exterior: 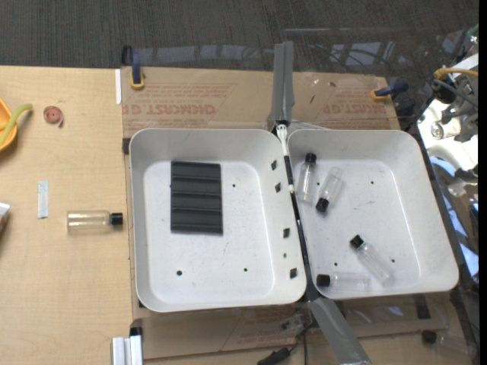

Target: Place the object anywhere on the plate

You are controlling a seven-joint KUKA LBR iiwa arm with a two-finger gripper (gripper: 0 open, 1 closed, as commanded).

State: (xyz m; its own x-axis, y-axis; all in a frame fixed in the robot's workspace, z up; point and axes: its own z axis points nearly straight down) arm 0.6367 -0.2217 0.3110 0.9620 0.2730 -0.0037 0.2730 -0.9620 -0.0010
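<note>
Vials (329,188), four, clear with black caps, lying flat in right bin (411,147): two near the divider, two near the front wall. Plate (196,198), dark and ribbed, flat in left bin (144,204), well apart from all of them. Hand state: cannot tell. Probably best to close across one vial's narrow body, lift clear of both rims, then release low and along the ribs to stop rolling.
</note>
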